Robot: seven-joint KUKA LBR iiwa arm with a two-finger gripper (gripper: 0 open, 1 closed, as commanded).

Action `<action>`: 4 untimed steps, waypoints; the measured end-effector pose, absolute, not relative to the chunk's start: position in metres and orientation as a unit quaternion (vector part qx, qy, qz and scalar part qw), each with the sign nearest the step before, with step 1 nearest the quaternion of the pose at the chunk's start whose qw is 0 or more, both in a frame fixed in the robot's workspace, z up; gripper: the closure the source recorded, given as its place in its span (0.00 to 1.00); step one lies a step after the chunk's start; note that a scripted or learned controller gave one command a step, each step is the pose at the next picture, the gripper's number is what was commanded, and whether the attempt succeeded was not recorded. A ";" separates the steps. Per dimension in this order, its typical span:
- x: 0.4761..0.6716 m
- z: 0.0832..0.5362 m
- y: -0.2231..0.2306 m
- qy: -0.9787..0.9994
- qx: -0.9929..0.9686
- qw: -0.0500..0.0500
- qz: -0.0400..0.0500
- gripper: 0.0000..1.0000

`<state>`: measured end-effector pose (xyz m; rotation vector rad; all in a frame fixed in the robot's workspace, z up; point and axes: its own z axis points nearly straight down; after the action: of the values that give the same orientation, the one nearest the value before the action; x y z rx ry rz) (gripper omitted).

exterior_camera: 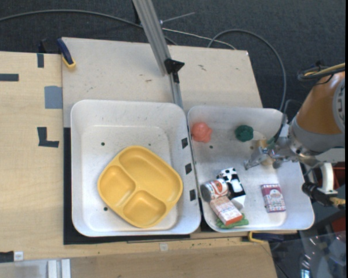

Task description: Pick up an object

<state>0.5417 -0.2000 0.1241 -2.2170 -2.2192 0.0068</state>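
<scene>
In right bin, carton (272, 198) lies upright-lengthwise.

Evenly and softly lit from overhead, bright enough throughout. Faint, short shadows only under the yellow divided plate (140, 185) and along the white bin rims (185, 155). No harsh glare, just mild washout on the white plastic. Slightly soft, low-resolution detail; labels on the small packages (272, 198) unreadable. Dark carpet (232, 10) grainy at top.

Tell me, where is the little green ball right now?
The green ball lies in the right bin, near its far edge, to the right of the orange ball and just left of the gripper.
</scene>
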 end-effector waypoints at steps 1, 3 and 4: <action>0.542 0.088 -0.200 -0.708 -0.707 0.000 0.001 0.00; 0.544 0.162 -0.198 -0.708 -0.706 -0.002 -0.001 1.00; 0.542 0.205 -0.196 -0.708 -0.706 -0.002 -0.001 1.00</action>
<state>0.5420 -0.1955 0.2053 -2.2214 -2.2257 -0.0022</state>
